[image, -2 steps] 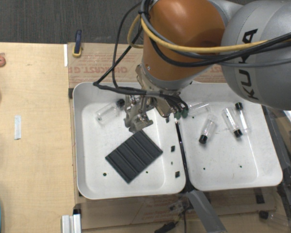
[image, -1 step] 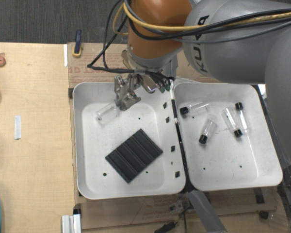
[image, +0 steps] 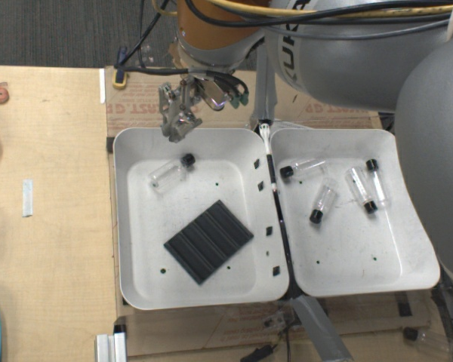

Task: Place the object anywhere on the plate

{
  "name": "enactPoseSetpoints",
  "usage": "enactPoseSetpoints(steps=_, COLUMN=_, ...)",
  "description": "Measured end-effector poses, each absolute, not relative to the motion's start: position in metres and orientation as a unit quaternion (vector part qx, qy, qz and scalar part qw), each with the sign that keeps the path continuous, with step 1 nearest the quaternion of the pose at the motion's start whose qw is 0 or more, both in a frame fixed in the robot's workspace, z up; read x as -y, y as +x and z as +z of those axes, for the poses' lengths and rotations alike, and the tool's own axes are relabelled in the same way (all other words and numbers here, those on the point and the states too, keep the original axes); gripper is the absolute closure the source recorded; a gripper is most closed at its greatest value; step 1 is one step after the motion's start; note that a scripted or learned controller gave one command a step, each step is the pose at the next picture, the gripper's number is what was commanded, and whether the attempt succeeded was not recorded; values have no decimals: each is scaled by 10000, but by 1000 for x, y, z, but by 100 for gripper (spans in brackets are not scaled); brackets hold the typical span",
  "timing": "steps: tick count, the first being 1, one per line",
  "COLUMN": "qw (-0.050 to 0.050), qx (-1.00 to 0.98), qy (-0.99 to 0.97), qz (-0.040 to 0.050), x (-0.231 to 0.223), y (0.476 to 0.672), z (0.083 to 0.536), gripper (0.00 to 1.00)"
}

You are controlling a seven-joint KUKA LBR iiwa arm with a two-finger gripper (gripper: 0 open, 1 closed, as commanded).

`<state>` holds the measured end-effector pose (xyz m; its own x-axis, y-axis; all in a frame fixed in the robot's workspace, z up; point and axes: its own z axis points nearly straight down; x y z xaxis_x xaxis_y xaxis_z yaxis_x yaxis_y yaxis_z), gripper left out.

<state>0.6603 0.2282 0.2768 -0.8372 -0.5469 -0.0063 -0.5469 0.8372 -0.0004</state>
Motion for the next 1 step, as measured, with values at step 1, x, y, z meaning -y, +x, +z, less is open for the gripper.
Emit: enactPoseSetpoints(steps=1, qw=18, qx=-9460, qy=-3243, qz=5, x=-228, y=618, z=315, gripper=100)
